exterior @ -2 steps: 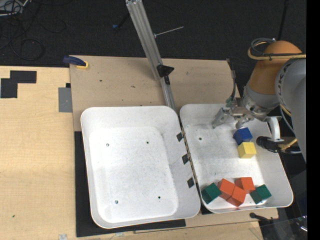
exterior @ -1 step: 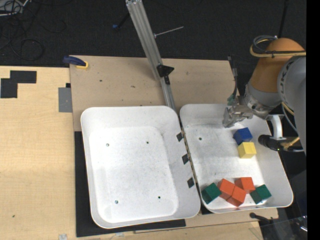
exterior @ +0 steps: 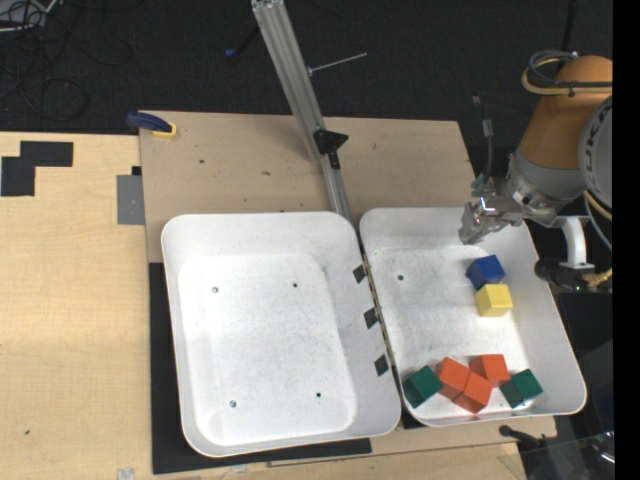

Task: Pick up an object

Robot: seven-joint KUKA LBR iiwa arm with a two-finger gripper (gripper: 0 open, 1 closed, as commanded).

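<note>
Nearest the camera, at the six o'clock end of the right bin (exterior: 560, 338), sits a cluster of small blocks: a green cube (exterior: 422, 384), two orange cubes (exterior: 466, 382) touching each other, and a second green cube (exterior: 521, 387) at their three o'clock side.

The hand (exterior: 478, 220) hangs over the bin's twelve o'clock end, above the bare white floor; nothing sits between its tips, and whether they are spread or pressed together I cannot tell at this size. Going outward from it, toward five o'clock, the blue cube (exterior: 485, 269) lies near, and the yellow cube (exterior: 493, 299) is just beside the blue one at its six o'clock side, perhaps touching. These two look like the likeliest targets, being closest to the hand and clear of the cluster.

They appear to be light, rigid blocks with flat faces, unlikely to deform or break. A grip across two opposite flat faces should hold; corners would slip. Being cubes, they have no long axis; both sit slightly rotated against the bin's walls.

The left bin (exterior: 190, 238) lies alongside on the wooden surface (exterior: 230, 163), with an aluminium rail (exterior: 295, 78) slanting toward twelve o'clock.
</note>
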